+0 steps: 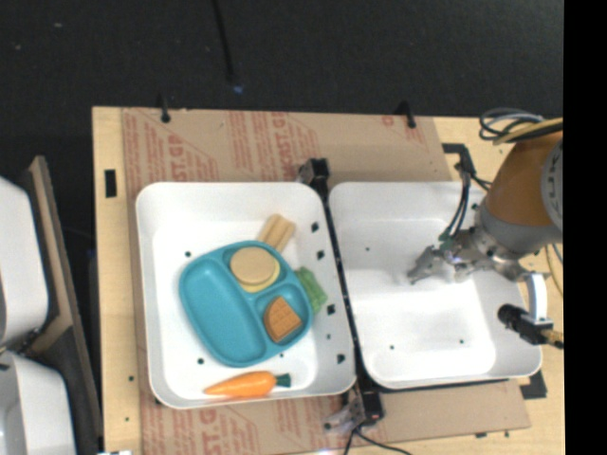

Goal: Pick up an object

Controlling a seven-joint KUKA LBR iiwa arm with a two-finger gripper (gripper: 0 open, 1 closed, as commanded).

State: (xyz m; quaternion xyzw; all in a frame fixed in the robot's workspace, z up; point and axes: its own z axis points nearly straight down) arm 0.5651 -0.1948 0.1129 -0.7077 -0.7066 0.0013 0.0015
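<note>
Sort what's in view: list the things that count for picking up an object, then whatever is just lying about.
For the job:
orange plastic carrot
blue divided plastic tray
round tan biscuit
brown toast piece
tan wooden block
green leafy piece
gripper

Lying about:
left white bin
right white bin
cardboard bench sheet

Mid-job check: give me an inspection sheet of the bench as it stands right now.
Surface: bench bears left bin and right bin, side by side.
Job's things: in the left bin, blue tray holding a round biscuit and a brown bread piece; carrot near the front wall; tan block and green piece by the tray.
Clutter: nothing seen.
Grippers: gripper over the right bin.
Cables: cables behind the arm; wires at the front edge.
Surroundings: dark floor.
</note>
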